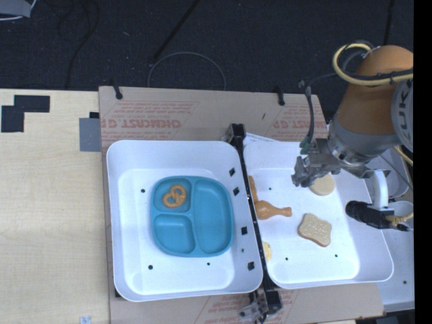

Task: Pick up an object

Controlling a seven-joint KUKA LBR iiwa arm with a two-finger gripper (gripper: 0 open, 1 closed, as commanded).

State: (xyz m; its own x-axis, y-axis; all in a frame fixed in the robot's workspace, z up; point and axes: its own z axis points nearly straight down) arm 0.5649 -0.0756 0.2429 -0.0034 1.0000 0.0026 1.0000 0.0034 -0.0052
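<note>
toast slice (315, 229): flat, squarish, tan | drumstick (272, 211): glossy; pretzel (175, 196): looped

A blue plastic divided tray (192, 218) sits at the centre of the left shallow white bin (128, 174), lower middle of the frame. Both bins, including the right one (378, 265), rest on a brown cardboard sheet with red printed lettering (169, 113) atop a pale wooden desk (47, 214). Black cables (185, 63) loop across the dark floor (236, 25) along the top.
</note>
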